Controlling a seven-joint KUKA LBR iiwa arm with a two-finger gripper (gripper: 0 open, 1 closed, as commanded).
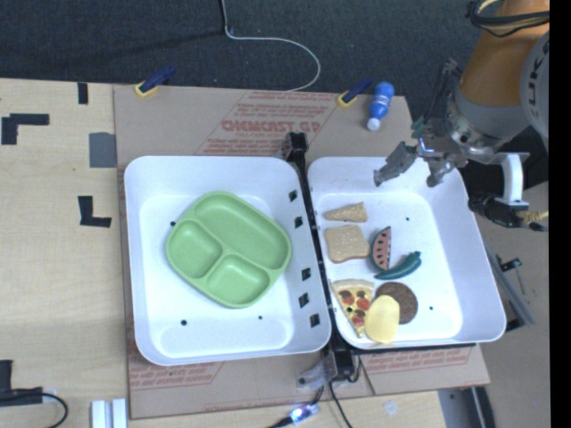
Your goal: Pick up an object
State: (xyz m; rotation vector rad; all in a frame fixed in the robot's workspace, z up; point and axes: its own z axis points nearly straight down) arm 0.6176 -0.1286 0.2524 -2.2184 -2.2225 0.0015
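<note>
My gripper (413, 168) hangs splayed wide and empty over the right bin (464, 239) — I'd pinch the toy watermelon slice (382, 248) across its thin, light, stiff faces — likely slippery plastic.

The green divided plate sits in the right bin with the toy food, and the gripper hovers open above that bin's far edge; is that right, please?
Not quite: the camera view shows the green divided plate alone in the left bin. The toy food lies in the right bin, with the open gripper above its far edge.

Green divided plate (229, 249) mid left bin (147, 185). Blue-white bottle (380, 104) on cardboard (268, 123) by its back-right corner. White cable (268, 38) behind, on dark floor.
</note>
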